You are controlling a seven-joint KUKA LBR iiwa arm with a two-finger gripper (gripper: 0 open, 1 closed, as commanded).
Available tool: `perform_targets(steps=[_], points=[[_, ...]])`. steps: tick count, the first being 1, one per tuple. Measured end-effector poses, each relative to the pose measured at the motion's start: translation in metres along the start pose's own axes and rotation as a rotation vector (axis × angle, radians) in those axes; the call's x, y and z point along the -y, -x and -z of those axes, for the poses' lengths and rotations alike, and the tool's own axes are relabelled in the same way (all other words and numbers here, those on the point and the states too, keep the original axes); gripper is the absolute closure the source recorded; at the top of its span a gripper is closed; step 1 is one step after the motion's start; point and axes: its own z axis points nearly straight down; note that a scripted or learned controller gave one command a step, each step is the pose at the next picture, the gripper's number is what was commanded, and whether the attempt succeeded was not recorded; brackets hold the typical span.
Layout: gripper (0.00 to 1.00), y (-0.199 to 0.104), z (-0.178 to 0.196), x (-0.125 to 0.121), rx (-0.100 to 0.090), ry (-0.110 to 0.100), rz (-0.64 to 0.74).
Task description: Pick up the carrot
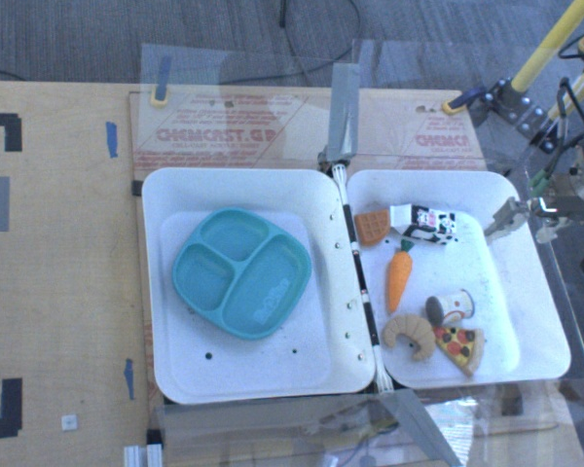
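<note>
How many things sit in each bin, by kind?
Left bin:
plate: 1
Right bin:
carrot: 1
waffle: 1
milk carton: 1
croissant: 1
pizza slice: 1
mushroom: 1
Total: 7

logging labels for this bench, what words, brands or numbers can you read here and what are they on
"CHEMCAST GP", faint red print, partly blurred, on the clear sheet behind the left bin.
"CHEMCA...", the same red print, cut off and blurred, on the clear sheet behind the right bin.
The black-and-white carton beside the carrot has dark marks too small to read.
The teal plate has raised marks too faint to read.
</note>
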Motion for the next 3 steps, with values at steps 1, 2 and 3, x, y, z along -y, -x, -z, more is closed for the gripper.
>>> perform_targets(steps=[1,2,3], points=[[0.00,-0.041,-0.132,-0.057,0.000,0.000,-0.042],[0.00,-0.075,-0.172,-0.042,0.001,0.003,0.078],[0.00,-0.078,-0.176,0.011,0.001,0.012,0.206]])
